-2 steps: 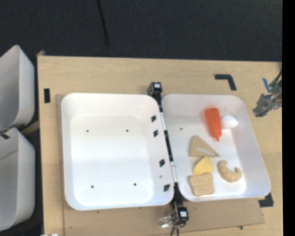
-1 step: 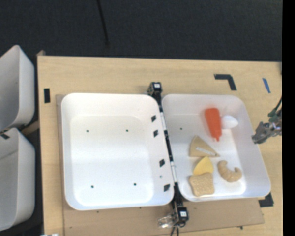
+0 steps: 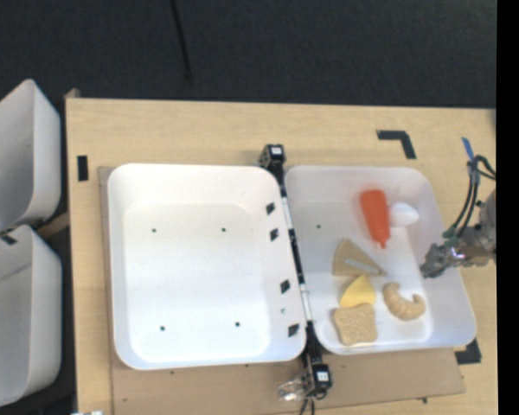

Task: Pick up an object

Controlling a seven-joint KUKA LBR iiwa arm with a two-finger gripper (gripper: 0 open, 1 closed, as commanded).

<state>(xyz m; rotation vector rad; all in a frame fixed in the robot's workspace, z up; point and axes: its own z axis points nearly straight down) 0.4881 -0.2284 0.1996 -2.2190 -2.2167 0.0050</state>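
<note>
The shallow white plastic left bin (image 3: 195, 262) adjoins the right bin (image 3: 320, 188), where a tan wedge (image 3: 353, 258), yellow chunk (image 3: 357, 291), brown bread square (image 3: 355, 324), orange-red carrot-shaped piece (image 3: 375, 215), white egg (image 3: 404, 214) and beige croissant (image 3: 404, 302) lie left of the metal gripper (image 3: 436, 260) at the bin's right wall.

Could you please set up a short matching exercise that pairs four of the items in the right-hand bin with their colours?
Things:
1. carrot
2. egg
3. cheese wedge
4. slice of bread

Colours:
A. yellow
B. brown
C. orange-red
D. white

Pairs: 1-C, 2-D, 3-A, 4-B

All four lie in the right bin, with the gripper at its right edge.
</note>
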